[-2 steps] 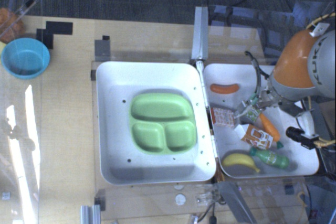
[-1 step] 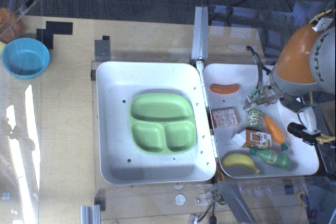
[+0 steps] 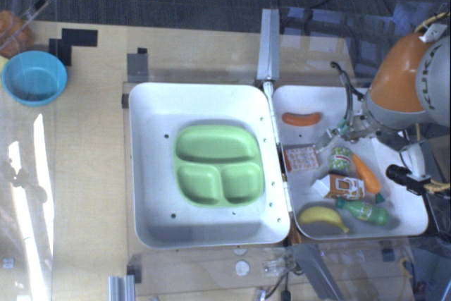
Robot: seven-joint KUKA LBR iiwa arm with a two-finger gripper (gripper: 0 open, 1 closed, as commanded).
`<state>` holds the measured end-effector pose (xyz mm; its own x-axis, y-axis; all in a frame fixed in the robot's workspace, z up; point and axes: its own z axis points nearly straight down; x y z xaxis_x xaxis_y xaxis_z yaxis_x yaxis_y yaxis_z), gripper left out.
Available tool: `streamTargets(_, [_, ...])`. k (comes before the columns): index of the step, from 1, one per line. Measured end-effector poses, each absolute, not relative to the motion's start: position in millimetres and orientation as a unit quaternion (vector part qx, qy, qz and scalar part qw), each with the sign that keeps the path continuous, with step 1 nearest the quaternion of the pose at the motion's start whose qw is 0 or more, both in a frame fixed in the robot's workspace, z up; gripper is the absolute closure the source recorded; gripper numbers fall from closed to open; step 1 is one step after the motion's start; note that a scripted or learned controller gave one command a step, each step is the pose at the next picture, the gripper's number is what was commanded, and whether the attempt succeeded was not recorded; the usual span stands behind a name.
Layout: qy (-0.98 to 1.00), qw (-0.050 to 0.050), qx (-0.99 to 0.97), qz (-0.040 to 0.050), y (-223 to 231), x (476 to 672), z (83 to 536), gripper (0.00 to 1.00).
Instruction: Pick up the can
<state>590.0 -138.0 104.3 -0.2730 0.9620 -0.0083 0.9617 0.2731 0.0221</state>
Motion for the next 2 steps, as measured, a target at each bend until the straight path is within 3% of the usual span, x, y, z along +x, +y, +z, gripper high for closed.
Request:
streamTargets(1, [0.829,0.006,0.56,0.0034,-99.9,525.2,89.7,0.0])
streamTargets(2, [0.74,0.003,0.672,0.0026,-64.2,583.3,186.7,0.0])
